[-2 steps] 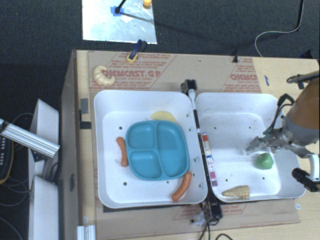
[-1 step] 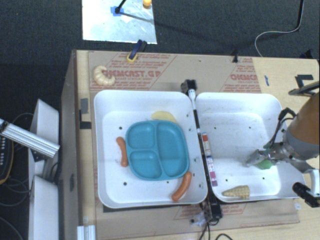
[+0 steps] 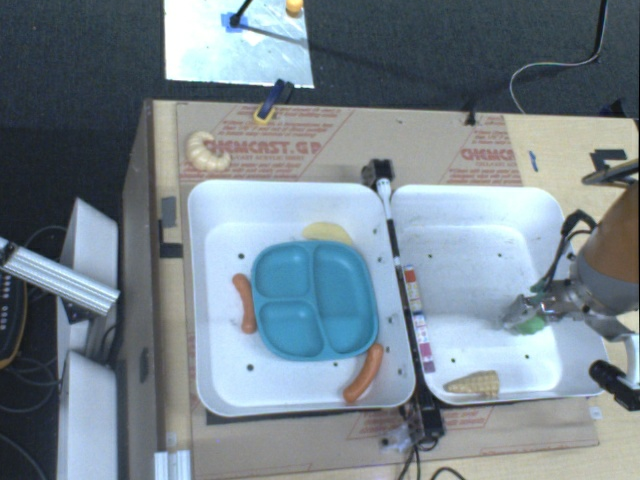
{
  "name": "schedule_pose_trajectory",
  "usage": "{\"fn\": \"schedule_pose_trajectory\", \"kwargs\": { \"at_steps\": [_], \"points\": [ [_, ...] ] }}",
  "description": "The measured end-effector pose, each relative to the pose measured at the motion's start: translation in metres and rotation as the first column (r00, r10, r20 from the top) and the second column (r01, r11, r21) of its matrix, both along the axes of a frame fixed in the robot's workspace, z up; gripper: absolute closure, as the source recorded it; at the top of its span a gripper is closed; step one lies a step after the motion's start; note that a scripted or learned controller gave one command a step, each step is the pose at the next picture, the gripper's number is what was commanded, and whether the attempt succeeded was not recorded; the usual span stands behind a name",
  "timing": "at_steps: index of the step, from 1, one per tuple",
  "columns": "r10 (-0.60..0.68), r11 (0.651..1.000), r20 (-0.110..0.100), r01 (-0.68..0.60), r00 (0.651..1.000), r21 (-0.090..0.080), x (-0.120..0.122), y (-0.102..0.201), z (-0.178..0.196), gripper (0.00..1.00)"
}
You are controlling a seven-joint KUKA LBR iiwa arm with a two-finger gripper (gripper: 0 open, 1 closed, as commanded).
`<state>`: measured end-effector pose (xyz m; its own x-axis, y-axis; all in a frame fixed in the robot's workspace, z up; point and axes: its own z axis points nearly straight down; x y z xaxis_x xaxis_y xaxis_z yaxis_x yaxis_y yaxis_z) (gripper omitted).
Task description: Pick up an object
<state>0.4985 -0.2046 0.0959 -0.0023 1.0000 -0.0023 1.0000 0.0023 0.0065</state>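
Grasp step: jaws (image 3: 527, 315) low in right bin (image 3: 470, 208) by green thing (image 3: 534, 320), grip state unclear; next, lift & check.

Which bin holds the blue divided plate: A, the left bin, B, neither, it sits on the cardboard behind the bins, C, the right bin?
A: the blue divided plate lies inside the left bin, with a sausage on its left and another sausage at its lower right corner.
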Motion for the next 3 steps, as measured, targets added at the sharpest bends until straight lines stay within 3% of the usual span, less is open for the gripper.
{"fn": "schedule_pose_trajectory", "kwargs": {
  "at_steps": [1, 2, 3],
  "points": [
    [0.002, 1.000, -0.001, -0.002, 1.000, 0.001, 0.067, 0.025, 0.068, 1.00],
    [0.003, 1.000, -0.002, -0.003, 1.000, 0.001, 0.113, 0.064, 0.115, 1.00],
    [0.004, 1.000, -0.004, -0.004, 1.000, 0.003, 0.116, 0.127, 0.129, 1.00]
  ]
}}
